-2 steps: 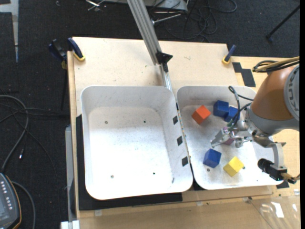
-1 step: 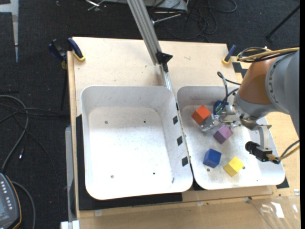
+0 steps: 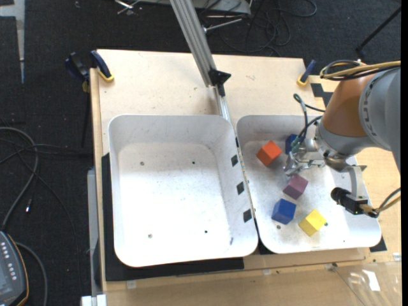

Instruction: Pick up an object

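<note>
Nearest us, at the six o'clock end of the right bin (image 3: 366, 240), we count two cubes side by side: a yellow cube (image 3: 312, 222) with a small dark mark at its edge, and a blue cube (image 3: 284, 211) at its nine o'clock. Just beyond the blue one, toward one o'clock of it, sits a purple cube (image 3: 295, 187), dull mauve and turned slightly on the bin floor. Farther still, at eleven o'clock of the purple cube, lies an orange cube (image 3: 269, 152), bright and apart from the others. That makes four cubes we can count plainly, one of each colour. A fifth bit of blue (image 3: 291, 143) shows at the arm's edge, at two o'clock of the orange cube; we cannot tell what it is.

The gripper (image 3: 297, 165) hangs between the orange and purple cubes, just above the purple one; whether its claw is apart or together we cannot tell, and we see no cube between it. The grey arm (image 3: 366, 116) with its cables crowds the three o'clock side of that bin.

The left bin (image 3: 121, 171) lies at nine o'clock. At twelve o'clock, a slanted metal rail (image 3: 191, 34) crosses the bench (image 3: 159, 81).
</note>
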`<act>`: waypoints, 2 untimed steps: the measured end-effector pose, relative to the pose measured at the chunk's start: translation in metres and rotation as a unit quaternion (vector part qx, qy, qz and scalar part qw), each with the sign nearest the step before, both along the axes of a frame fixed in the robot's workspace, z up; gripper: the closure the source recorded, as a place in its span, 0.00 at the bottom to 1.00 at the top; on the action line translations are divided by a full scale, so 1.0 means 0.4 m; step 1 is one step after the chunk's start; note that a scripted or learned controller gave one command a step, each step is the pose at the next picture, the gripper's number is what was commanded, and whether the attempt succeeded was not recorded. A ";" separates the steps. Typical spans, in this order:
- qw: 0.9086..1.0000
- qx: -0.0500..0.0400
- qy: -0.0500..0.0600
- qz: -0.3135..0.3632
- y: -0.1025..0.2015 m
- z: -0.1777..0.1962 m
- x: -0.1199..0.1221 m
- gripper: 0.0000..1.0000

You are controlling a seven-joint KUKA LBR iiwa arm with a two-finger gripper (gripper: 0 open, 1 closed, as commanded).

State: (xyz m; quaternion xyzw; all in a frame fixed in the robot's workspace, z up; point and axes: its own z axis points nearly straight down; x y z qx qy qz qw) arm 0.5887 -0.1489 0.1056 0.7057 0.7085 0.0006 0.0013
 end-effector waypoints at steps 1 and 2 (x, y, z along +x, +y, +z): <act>1.000 0.000 0.000 0.000 0.000 -0.001 0.000 0.00; 1.000 0.000 0.001 -0.002 0.071 -0.025 -0.136 0.00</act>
